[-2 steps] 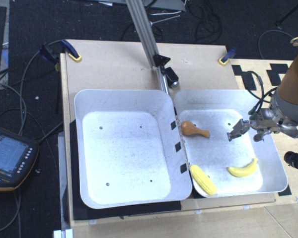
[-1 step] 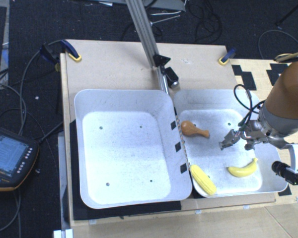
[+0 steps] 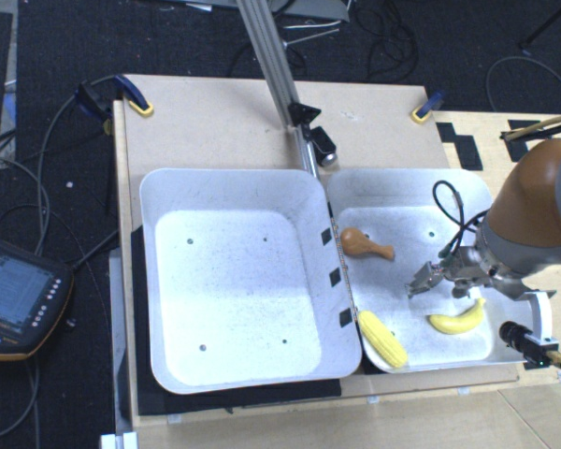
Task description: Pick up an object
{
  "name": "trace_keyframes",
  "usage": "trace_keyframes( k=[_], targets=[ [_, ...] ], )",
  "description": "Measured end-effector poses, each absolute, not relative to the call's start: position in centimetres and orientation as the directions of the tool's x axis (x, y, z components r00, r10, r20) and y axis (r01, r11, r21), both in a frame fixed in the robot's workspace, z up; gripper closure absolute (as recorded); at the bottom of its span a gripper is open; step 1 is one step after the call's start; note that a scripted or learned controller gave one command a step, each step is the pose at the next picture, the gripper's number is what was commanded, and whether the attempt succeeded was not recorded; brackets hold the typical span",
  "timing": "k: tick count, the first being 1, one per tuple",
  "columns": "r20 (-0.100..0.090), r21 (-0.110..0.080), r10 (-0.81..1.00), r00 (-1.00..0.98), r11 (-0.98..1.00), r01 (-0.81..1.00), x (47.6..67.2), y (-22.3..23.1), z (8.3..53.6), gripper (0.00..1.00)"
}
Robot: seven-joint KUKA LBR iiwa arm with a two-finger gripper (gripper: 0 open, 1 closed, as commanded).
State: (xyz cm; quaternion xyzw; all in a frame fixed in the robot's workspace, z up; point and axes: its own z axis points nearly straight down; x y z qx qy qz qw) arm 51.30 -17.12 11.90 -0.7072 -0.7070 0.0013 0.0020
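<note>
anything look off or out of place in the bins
One thing: the yellow corn cob lies up on the sloped lower-left rim of the right white bin, not flat on its floor. The yellow banana and brown drumstick-shaped toy lie on the floor; nothing looks spilled or damaged.

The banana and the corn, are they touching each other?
Apart. The camera view shows bare white bin floor between the banana and the corn, both lying near the front of the right bin.
</note>
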Motion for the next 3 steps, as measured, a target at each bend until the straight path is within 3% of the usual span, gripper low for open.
trace_keyframes(
  k=[1,3],
  targets=[
    [0.000,0.000,1.000,0.000,0.000,1.000,51.4,-17.1,13.1,1.00],
    [-0.001,0.003,1.000,0.000,0.000,1.000,51.2,-18.4,22.8,1.00]
  ],
)
